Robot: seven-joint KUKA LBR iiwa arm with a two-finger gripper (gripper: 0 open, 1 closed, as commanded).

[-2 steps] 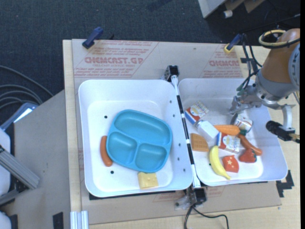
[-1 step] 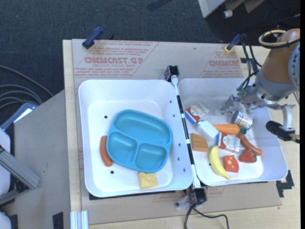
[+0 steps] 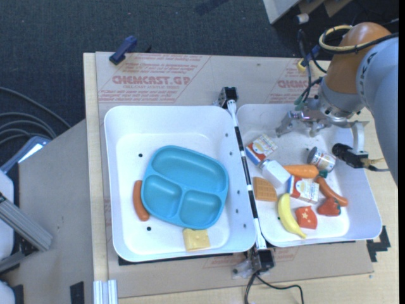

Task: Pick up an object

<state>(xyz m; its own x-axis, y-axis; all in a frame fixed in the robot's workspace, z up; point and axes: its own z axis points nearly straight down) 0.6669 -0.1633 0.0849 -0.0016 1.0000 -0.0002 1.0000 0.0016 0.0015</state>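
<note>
The gripper [image 3: 302,120] is positioned over the right bin's [image 3: 373,201] far end, with no object seen between its fingers — their spread cannot be told. The toy food [image 3: 304,189] is crowded nearer — a descent here risks closing on nothing.

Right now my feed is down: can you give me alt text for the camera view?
The grey arm's gripper hovers over the far end of the right bin, above a pile of toy food including a banana and carrot. The left bin holds a blue divided plate, a sausage and a cheese slice.
</note>
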